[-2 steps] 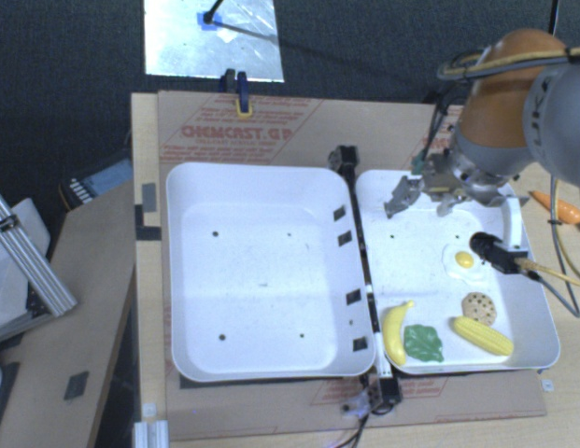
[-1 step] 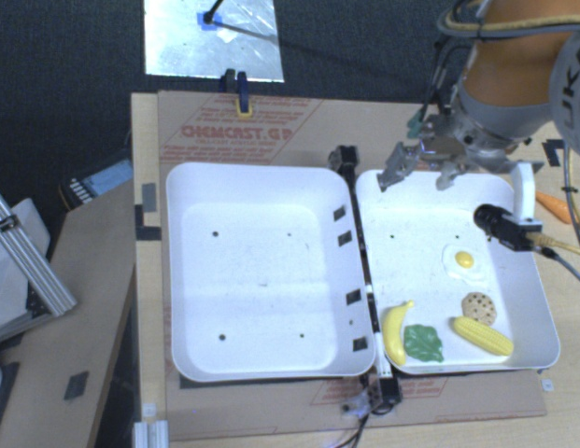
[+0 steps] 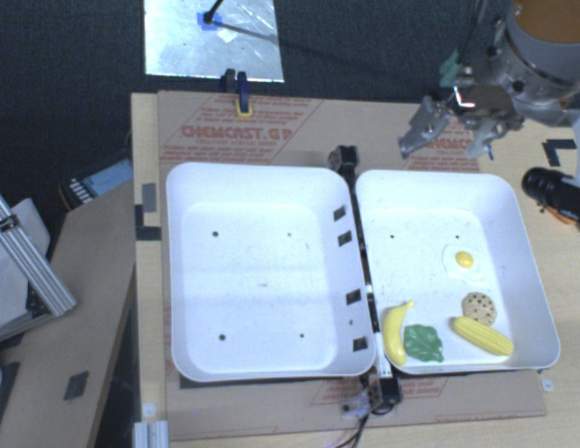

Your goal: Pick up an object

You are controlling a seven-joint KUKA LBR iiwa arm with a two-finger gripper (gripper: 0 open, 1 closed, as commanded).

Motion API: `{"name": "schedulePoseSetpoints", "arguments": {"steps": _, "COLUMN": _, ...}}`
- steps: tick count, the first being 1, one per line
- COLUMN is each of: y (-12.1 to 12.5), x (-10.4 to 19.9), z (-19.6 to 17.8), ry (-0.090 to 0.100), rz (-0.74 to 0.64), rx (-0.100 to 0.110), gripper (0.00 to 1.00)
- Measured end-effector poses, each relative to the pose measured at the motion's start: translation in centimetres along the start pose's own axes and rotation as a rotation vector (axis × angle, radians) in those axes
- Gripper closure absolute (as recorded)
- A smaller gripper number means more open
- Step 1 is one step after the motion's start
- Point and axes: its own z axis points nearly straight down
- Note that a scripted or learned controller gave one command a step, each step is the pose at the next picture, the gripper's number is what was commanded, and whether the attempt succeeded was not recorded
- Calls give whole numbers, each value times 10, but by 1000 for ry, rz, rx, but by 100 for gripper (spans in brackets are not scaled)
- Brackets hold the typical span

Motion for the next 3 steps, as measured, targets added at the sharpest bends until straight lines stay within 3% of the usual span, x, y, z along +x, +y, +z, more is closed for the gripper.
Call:
{"name": "schedulePoseSetpoints", "arguments": {"steps": 1, "y": -48, "x": 14, "z": -60, "ry": -2, "rz": 3, "rx": 13, "gripper": 0}}
{"name": "schedulePoseSetpoints", "arguments": {"steps": 2, "y": -42, "x": -4, "z": 88, "ry": -6, "rz": 11, "rx": 33, "gripper": 0}}
{"name": "schedulePoseSetpoints", "arguments": {"steps": 3, "y": -47, "x": 37, "z": -17, "ry": -1, "rz": 1, "rx": 8, "gripper": 0}}
